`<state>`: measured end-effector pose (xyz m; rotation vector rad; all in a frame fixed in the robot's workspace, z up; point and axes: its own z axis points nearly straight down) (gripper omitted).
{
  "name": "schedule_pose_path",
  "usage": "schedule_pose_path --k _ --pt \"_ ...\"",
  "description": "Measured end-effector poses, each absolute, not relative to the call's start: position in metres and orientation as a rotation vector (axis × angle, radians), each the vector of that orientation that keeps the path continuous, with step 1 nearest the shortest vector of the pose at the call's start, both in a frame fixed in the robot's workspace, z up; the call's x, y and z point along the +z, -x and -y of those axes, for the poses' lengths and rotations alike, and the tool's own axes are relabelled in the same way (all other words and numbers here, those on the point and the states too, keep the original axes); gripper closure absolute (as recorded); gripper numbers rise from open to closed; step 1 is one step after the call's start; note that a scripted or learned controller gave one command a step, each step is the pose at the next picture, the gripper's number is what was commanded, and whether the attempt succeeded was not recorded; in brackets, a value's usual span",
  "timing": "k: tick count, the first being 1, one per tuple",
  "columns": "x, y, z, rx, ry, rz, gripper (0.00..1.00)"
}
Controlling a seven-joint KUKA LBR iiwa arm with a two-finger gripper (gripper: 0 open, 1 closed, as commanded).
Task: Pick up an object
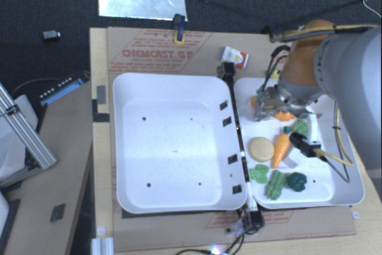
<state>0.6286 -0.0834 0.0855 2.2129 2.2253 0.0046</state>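
a brown cardboard sheet [155,48] is spread under everything, and the grey arm [352,68] with its orange band is seen reaching in from the right, over the far half of the right bin [337,191]. the left bin [173,146] is set touching it along a shared black-clipped edge. the gripper [270,107] is lowered into the right bin's far left part, close to the dividing wall; whether the claw is released or clenched cannot be told, and nothing is seen held in it. the things to be picked are all gathered in the right bin: an orange carrot [280,150] lies tilted just beside a tan round disc [261,148], with a dark green broccoli [296,181], a ridged green piece [276,184] and a pale green piece [259,174] nearer the front rim. a leafy green piece [300,127] and a small orange piece [286,117] are crowded just beside the gripper, partly covered by the wrist. a small white and orange pack [234,57] is left on the cardboard beyond the bins.
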Motion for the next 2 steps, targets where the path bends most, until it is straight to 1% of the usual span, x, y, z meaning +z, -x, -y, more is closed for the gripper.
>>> schedule_pose_path --k 1,2 --pt "0.086 -0.670 0.083 0.000 -2.215 -2.229 1.00" --pt "0.097 -0.670 0.084 0.001 -2.212 -2.228 1.00"
